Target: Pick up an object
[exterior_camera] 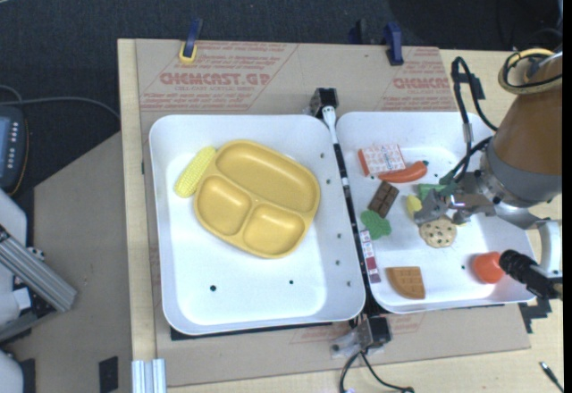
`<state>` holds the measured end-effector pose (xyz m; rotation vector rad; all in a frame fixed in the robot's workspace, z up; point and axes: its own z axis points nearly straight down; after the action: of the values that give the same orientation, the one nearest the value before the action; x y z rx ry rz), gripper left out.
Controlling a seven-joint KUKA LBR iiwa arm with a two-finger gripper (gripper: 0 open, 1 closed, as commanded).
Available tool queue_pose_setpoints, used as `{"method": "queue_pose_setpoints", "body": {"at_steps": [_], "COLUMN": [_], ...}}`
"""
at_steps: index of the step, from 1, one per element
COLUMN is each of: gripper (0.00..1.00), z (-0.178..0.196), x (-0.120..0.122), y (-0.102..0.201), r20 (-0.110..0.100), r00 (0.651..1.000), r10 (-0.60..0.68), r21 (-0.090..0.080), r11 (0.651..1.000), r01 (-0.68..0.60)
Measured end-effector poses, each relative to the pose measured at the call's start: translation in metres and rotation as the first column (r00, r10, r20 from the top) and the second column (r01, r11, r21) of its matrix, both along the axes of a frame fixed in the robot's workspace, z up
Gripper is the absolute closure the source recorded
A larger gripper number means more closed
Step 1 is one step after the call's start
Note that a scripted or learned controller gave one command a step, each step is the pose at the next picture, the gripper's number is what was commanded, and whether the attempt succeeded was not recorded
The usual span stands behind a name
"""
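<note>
Plastic toy cookie [437,234] by the right bin's [393,128] middle looks light, stiff; pinch its rim. Gripper [444,205] state unclear.

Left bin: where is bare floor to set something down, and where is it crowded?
Left bin: bare floor in front of the yellow tray, toward the near wall. Right bin is crowded: cookie, chocolate, toast, gripper.

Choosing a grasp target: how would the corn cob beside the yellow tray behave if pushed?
The corn cob looks rounded and elongated, so it would probably roll sideways. It rests against the yellow tray, which may block rolling that way. It looks like toy plastic, likely light and stiff.
</note>
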<state>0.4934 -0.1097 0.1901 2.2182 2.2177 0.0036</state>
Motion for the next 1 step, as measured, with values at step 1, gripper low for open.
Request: {"method": "queue_pose_setpoints", "body": {"at_steps": [1], "gripper": [1.0], "z": [0.0367], "x": [0.0009], "y": [-0.0001], "r20": [0.0], "r00": [1.0], "r10": [0.001], "r21": [0.0], "r11": [1.0], "r01": [-0.001]}}
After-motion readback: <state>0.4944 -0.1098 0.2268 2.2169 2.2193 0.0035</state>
